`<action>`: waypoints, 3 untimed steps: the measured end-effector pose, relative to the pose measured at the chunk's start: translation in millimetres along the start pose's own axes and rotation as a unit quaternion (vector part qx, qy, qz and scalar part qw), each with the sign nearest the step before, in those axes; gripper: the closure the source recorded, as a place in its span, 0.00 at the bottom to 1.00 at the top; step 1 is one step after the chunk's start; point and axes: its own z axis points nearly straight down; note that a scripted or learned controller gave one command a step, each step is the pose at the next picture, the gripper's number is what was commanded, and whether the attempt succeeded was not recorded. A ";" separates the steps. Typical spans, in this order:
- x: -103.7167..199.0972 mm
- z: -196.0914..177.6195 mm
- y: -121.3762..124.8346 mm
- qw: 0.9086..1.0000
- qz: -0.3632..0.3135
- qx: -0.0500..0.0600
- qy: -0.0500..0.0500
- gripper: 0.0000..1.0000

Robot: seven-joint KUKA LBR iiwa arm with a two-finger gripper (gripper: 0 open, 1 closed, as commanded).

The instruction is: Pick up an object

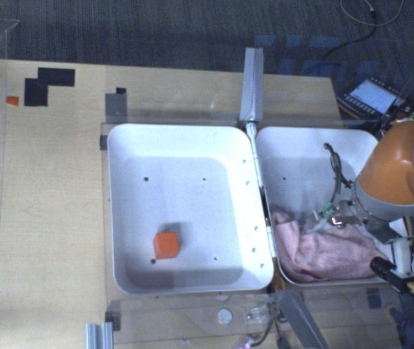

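— Where are your fingers [328,219] right now?
— Low in the right bin [301,158], at the upper edge of the pink cloth [323,249]. Whether they're open or closed on anything, I cannot tell; they're too small and cluttered to read.
— And the cloth?
— Bunched along the bin's near wall. My orange band [392,169] hangs over the bin's right side.
— Anything in the other bin?
— An orange block [166,245] sits alone toward the near-left of the left bin [126,195], well apart from me.
— The surroundings?
— Both bins rest side by side on a pale wooden counter [46,217], with black patches [45,84] at its far-left. Beyond it, dark blue carpet [156,13] with a cable loop [370,9], and a lit pendant screen [370,97].
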 end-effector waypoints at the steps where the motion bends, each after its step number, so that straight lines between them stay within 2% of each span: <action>1: 12.2 0.2 18.0 0.999 -0.055 0.000 -0.001 0.00; 2: 28.9 1.9 79.6 0.996 -0.087 0.000 0.001 0.00; 3: 8.6 6.5 153.7 0.999 -0.046 0.004 0.002 0.00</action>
